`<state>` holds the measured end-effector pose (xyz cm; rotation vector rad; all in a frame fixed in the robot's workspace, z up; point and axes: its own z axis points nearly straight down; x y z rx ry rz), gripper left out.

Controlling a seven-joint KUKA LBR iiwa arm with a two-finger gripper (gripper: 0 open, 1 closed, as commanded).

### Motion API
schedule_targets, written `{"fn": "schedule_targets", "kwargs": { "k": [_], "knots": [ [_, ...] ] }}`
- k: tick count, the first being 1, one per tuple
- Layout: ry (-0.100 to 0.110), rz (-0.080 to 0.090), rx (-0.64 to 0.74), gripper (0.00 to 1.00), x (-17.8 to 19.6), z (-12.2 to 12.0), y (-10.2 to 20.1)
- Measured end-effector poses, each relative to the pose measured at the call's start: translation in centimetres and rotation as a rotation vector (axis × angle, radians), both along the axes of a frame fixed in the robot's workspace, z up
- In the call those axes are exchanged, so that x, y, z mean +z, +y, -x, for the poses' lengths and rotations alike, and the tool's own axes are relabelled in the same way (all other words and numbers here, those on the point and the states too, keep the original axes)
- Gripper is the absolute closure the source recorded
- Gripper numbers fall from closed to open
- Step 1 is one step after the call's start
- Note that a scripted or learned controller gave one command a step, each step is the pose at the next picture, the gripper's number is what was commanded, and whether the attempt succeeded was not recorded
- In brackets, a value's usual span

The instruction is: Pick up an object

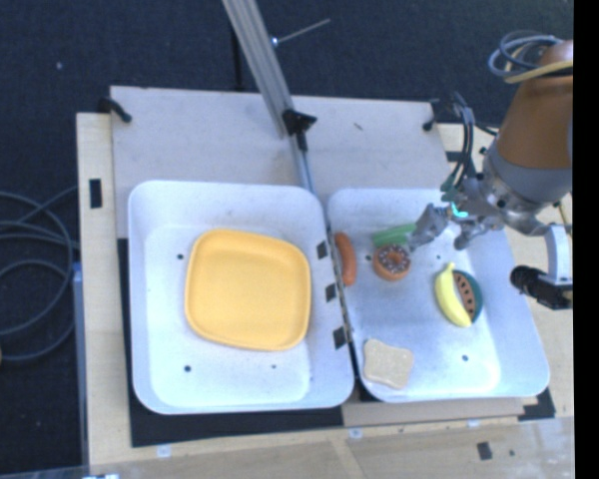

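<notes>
Jaws [449,226] spread, empty, above right bin [499,367] beside green piece [391,236]. Approach step; next: descend, centre, close.

Single fixed view from above, tilted down at a slant onto the worktop [210,138]. Far enough back to take in both white bins, left bin [150,297] and right bin [509,357], side by side, plus dark floor beyond. Arm [534,128] entering from the right.
</notes>
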<state>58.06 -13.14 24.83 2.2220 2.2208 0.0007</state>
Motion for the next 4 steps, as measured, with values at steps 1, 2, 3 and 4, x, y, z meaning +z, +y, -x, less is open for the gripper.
{"fn": "schedule_targets", "kwargs": {
  "k": [1,2,3,4],
  "knots": [
    [0.0,0.0,0.0,0.0,0.0,0.0,0.0],
    [0.005,0.0,0.0,0.0,-6.3,0.1,-0.2],
    [0.004,0.0,-0.001,0.0,-10.6,0.2,-0.7],
    [0.002,0.001,0.0,0.0,-14.9,0.3,-0.8]
  ]
}}
